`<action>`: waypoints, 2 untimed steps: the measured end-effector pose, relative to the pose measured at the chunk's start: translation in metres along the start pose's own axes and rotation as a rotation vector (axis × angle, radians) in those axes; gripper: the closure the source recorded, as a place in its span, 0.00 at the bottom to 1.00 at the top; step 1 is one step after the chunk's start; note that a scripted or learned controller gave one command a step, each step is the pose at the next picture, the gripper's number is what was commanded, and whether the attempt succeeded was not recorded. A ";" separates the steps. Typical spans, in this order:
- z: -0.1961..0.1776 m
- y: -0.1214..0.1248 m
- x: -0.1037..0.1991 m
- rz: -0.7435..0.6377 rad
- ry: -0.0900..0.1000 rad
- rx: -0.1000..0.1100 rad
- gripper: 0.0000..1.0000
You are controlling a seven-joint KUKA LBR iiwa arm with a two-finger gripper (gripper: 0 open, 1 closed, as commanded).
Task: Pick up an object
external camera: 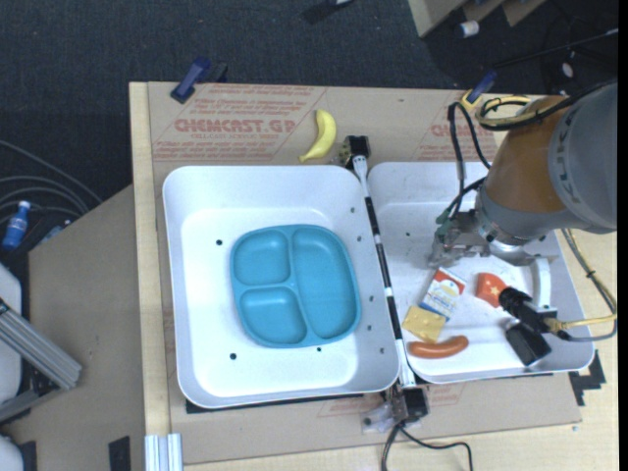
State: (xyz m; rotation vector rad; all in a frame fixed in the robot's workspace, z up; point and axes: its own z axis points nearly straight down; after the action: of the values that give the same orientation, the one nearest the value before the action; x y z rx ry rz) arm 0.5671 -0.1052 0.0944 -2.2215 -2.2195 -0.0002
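The right bin (412,189) holds three things near its front. A small white, red and yellow box (437,304) lies tilted, a red-orange lump (489,286) sits to its right, and a reddish sausage (439,346) lies by the front wall. My gripper (446,246) hangs low over the bin floor just behind the box, apart from it. The grey arm with its orange band (530,165) reaches in from the right. Nothing shows held in the gripper.
The left bin (186,224) holds a blue divided plate (294,285). A yellow banana (319,135) lies on the bench behind the bins. A blue clamp (191,79) sits at the bench's far left corner. The back half of the right bin is bare floor.
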 end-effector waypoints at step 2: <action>0.009 0.074 -0.006 -0.002 -0.001 -0.002 0.00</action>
State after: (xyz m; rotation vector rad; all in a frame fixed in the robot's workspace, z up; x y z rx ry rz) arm 0.6407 -0.1109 0.0848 -2.2211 -2.2228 -0.0003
